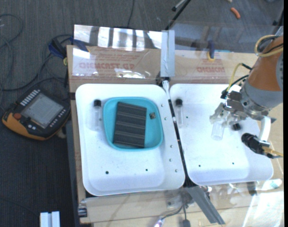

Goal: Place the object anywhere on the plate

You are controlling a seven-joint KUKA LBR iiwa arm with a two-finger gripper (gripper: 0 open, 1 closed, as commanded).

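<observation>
Ridged dark grey block (130, 124) lies on the teal plate (156, 136), which sits in the left bin (125, 178) toward its far edge. Over the right bin's (219, 167) right edge hangs the gripper (223, 122); whether its jaws are parted or closed cannot be told, and nothing shows between them.

Red cardboard (134, 66) print, illegible.

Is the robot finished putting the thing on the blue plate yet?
It looks done: the dark ridged block lies on the blue plate in the left bin. The gripper is over the right bin, away from the plate. Nothing looks left to do.
</observation>
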